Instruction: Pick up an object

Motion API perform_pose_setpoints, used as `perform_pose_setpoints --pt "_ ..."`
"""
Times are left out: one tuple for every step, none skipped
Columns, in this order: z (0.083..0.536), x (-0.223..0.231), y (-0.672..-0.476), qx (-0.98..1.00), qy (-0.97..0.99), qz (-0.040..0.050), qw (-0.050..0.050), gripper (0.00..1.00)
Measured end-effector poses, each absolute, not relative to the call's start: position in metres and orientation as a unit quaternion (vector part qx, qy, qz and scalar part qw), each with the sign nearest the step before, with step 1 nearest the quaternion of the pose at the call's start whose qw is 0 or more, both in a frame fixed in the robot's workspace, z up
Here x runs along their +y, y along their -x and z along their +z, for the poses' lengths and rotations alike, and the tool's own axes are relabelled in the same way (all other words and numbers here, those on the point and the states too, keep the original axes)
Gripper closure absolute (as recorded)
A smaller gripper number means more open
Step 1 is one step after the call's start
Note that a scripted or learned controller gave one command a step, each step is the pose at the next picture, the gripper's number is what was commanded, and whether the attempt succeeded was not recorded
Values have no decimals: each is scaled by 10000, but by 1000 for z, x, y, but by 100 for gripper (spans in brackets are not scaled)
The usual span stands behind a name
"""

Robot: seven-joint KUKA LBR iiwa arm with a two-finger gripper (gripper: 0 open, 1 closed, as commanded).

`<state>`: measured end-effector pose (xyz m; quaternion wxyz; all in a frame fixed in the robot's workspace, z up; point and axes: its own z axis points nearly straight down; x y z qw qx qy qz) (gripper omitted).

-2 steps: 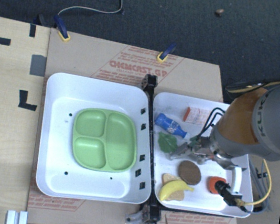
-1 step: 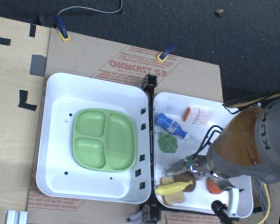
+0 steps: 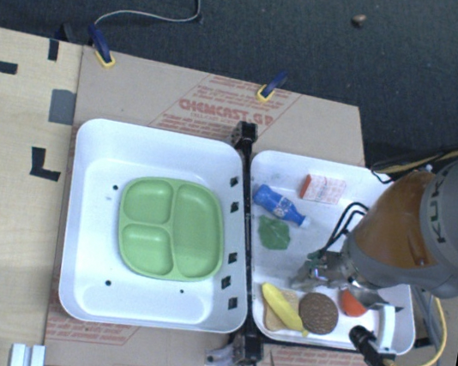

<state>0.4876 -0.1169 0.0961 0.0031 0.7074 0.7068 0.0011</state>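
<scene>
The right bin holds several small objects: a blue bottle, a green lump, a red-and-white packet, a yellow banana, a brown round disc and an orange piece. My gripper hangs low over the bin's middle, just above the disc and right of the green lump. The arm's orange band and grey body cover the bin's right side. Nothing shows between the fingers.
The left bin holds a green divided plate. A black divider runs between the bins. Both bins rest on cardboard held by clamps on a wooden bench.
</scene>
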Motion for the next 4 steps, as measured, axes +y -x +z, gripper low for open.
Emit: perform_pose_setpoints --pt "185 -89 -600 7076 -7066 2 5 100" --pt "184 -89 -600 7076 -7066 -8 0 0" --pt "103 -95 -595 7072 -7070 -15 -13 0" --pt "97 -95 -600 7076 -7066 -11 -3 0"
